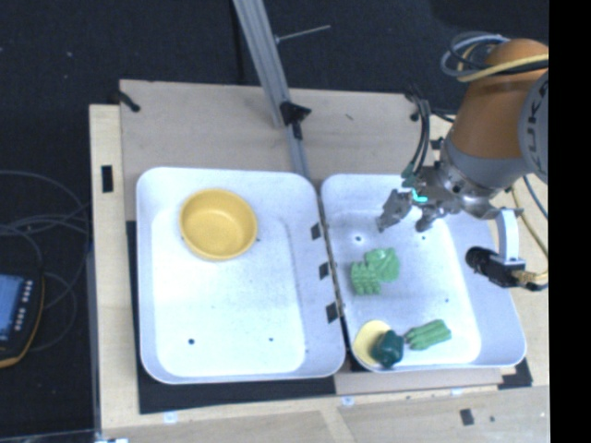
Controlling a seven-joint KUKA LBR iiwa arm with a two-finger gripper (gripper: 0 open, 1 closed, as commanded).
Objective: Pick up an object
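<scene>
From the overhead camera, the gripper (407,212) hung over the far part of the right bin (462,340), its two dark metal fingers spread apart with nothing between them. Near it, toward the bin's middle, lay a knobbly green block toy (374,271). At the near edge sat a small yellow cup (367,340) touching a dark teal lump (389,347), with a ribbed green piece (428,334) just beside them. In the left bin (231,340), smooth white plastic, rested a round yellow bowl (219,223), upright.
</scene>
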